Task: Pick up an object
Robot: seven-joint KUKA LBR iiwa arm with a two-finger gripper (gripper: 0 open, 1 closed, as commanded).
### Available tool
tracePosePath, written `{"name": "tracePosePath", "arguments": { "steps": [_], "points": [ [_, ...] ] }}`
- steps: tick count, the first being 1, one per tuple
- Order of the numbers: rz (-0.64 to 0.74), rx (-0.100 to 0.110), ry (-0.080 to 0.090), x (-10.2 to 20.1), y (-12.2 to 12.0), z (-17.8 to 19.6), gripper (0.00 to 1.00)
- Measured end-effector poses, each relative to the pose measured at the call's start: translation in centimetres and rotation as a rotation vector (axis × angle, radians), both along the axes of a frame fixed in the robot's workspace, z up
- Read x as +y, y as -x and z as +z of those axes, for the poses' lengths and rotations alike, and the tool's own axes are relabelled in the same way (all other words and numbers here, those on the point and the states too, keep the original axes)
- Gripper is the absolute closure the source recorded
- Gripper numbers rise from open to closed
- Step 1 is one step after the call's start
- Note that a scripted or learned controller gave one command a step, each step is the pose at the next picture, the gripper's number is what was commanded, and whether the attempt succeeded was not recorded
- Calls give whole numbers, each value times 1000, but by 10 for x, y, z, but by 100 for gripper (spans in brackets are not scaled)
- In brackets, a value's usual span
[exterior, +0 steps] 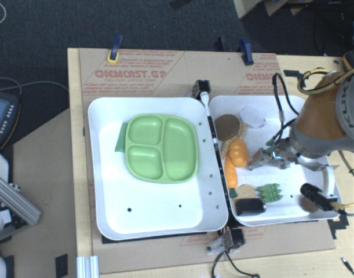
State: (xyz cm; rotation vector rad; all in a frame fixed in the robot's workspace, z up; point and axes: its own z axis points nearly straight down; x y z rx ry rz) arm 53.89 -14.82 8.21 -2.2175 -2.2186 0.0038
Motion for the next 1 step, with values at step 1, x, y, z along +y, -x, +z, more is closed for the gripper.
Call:
{"name": "tracePosePath", "arguments": {
  "steps": [1],
  "points": [
    [-2, -6, 2, -1, -1, 13, 100]
  ]
}}
